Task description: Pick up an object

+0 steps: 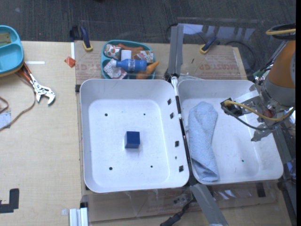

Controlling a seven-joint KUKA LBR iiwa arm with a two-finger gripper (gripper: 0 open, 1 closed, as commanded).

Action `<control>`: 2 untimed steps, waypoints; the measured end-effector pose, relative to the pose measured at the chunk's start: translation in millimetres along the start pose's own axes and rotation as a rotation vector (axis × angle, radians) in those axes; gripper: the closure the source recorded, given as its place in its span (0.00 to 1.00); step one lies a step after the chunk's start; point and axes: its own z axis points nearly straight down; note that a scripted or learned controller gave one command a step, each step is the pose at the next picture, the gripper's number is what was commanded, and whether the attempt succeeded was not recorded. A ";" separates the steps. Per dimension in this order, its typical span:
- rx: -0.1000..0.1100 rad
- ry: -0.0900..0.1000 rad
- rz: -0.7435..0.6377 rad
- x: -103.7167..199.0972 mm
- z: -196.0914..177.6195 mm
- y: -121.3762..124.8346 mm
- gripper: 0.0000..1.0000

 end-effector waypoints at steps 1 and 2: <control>0.001 0.001 -0.163 -7.1 4.6 16.4 0.00; 0.000 0.001 -0.144 0.1 -19.4 53.4 0.00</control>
